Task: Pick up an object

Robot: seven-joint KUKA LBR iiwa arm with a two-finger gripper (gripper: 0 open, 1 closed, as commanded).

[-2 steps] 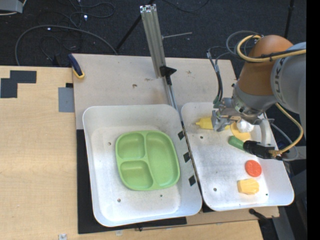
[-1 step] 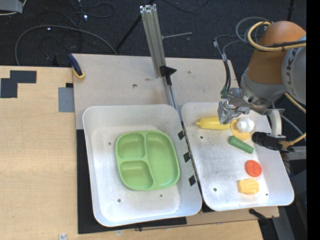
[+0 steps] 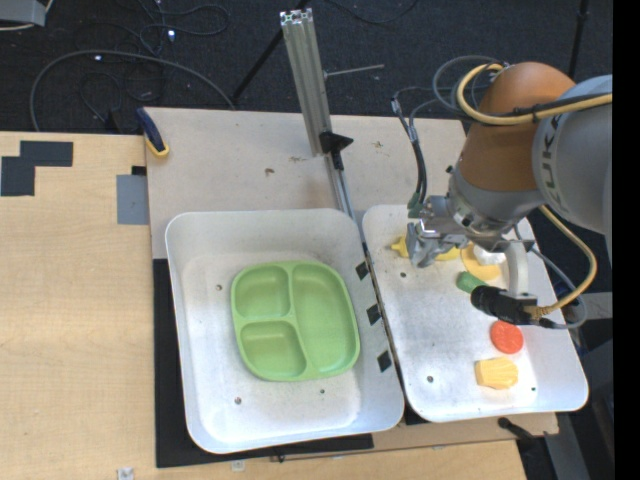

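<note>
- The arm [image 3: 530, 148] reaches in from the right, its orange band bulging above the wrist, and bends down over the far end of the right bin [image 3: 440, 368].
- The tool [image 3: 428, 243] hangs low at the far left part of that bin, pointing down at the bin floor; whether it is released or clenched cannot be told from this angle.
- A yellow piece [image 3: 402, 247] lies just beside the tool on its left, at the bin's far edge, partly hidden by the tool.
- Another yellow piece [image 3: 480, 265] lies just to the tool's right, partly under the wrist.
- A small green piece [image 3: 468, 281] sits near that yellow piece, toward the viewer.
- A red piece [image 3: 508, 339] lies farther toward the viewer, well apart from the tool.
- A yellow block [image 3: 496, 372] lies just beyond the red piece, nearest the viewer.
- The left bin [image 3: 200, 388] holds a green divided plate [image 3: 296, 320], lying flat near its middle.
- Both bins sit side by side on the table [image 3: 70, 298].
</note>
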